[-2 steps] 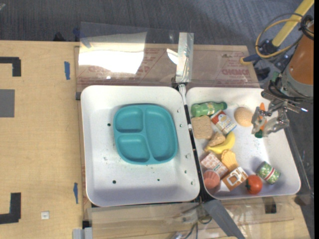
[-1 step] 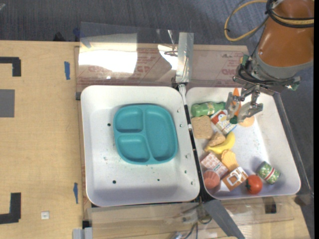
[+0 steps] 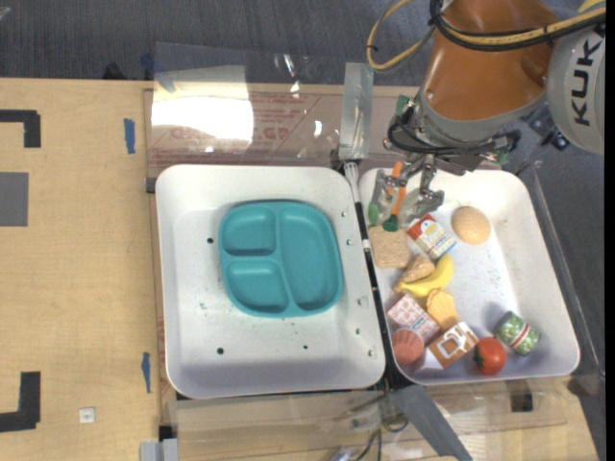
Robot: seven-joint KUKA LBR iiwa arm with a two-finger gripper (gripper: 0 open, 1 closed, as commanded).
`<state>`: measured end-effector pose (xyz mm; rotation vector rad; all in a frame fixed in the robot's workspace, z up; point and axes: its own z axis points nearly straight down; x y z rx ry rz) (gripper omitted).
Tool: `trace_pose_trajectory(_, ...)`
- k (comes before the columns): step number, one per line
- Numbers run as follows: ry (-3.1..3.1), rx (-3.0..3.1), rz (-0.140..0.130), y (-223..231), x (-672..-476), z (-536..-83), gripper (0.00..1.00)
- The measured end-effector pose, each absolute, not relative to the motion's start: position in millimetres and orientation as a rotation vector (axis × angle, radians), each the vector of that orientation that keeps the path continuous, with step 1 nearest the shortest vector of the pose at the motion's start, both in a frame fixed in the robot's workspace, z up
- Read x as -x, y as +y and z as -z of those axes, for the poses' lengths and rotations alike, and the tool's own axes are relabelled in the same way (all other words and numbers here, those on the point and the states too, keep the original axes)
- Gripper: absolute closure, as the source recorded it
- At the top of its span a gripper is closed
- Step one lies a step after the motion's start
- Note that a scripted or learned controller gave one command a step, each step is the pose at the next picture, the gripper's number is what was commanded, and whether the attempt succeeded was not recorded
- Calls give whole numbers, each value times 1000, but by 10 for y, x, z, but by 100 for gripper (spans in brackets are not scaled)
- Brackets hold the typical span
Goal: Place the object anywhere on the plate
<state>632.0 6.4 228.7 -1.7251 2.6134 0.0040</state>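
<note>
Our gripper [image 3: 404, 198] hangs over the right bin's [image 3: 538, 257] upper left corner, above a small green and orange item [image 3: 388, 206]; we cannot tell its state. The plate [image 3: 281, 257] sits in the left bin [image 3: 183, 286]. We should close squarely on one piece, clear of the cracker [image 3: 388, 249]. The arm [image 3: 480, 46] reaches from the upper right, wrist pointing down.

A teal divided plate [image 3: 282, 258] lies in the left bin [image 3: 183, 353]. The gripper [image 3: 404, 198] hangs over the right bin [image 3: 548, 257], above toy foods including a banana [image 3: 432, 277] and tomato [image 3: 489, 355].
</note>
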Motion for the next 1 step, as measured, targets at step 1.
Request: trace_pose_trajectory(1, 2559, 1803, 0, 578, -6342, -2406, 100)
